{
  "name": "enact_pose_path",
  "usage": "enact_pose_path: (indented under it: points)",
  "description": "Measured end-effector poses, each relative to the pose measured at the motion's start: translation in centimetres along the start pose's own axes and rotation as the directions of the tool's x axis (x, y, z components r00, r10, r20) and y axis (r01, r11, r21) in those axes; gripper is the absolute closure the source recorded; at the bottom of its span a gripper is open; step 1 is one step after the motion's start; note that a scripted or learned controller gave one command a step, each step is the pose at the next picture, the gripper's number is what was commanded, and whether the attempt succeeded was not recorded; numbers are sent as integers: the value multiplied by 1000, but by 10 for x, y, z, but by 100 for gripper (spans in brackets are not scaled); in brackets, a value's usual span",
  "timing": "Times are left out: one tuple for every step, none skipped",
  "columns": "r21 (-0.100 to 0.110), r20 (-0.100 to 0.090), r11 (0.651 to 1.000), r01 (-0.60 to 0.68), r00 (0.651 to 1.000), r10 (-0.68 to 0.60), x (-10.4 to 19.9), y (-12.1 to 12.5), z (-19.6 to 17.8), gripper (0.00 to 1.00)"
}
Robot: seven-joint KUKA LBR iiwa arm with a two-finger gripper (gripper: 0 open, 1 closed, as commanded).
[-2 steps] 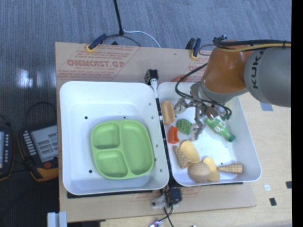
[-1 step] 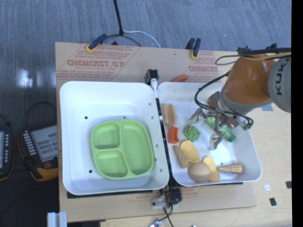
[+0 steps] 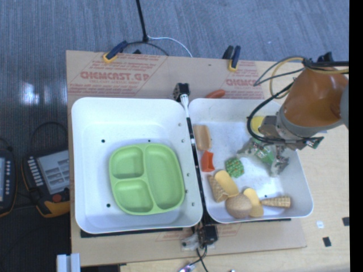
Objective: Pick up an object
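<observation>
The jaws (image 3: 265, 152) were lowered into the right bin (image 3: 300, 208), their state impossible to tell. A green toy (image 3: 233, 166) lay just left of them, slightly nearer, with other toy food nearer still.

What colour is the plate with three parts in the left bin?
Light green; the plate shows in the camera view.

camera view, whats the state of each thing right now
gripper: down in the right bin, nothing visibly held
green tray: flat in the left bin, compartments bare
green toy: loose, left of the gripper
cone: lying on its side
orange piece: loose by the divider
</observation>
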State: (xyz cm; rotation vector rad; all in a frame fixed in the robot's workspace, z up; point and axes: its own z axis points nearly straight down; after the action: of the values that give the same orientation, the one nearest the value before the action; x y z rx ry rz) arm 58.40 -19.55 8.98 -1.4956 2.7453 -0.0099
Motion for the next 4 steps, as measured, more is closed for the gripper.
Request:
enact_pose_path:
  points:
    - [-5,-2,962,-274,962,274,24,-8,0,0]
    - [-7,-8,943,-331,943,331,-26,-50,-8,0]
    - [-6,-4,942,-335,942,335,-28,-51,-18,100]
    - [-6,-4,942,-335,942,335,-28,-51,-18,0]
